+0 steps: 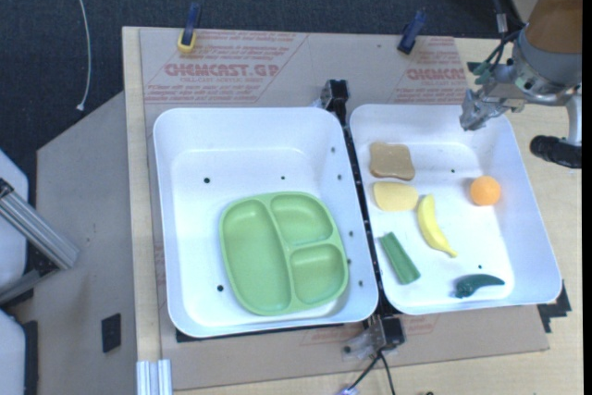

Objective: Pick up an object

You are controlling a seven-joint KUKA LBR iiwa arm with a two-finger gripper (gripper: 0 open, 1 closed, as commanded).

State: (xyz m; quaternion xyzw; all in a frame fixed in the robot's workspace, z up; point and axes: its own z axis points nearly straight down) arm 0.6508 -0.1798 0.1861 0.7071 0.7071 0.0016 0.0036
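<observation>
Jaws' state can't be told on gripper (474,117), nothing seen held, hovering at bin's far rim w/ round orange plastic ball (485,191) just below-right; approach step, next needs descent onto it.

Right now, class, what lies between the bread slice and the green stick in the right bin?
In the camera view, a pale yellow piece lies between the bread slice and the green stick, just below the bread.
</observation>
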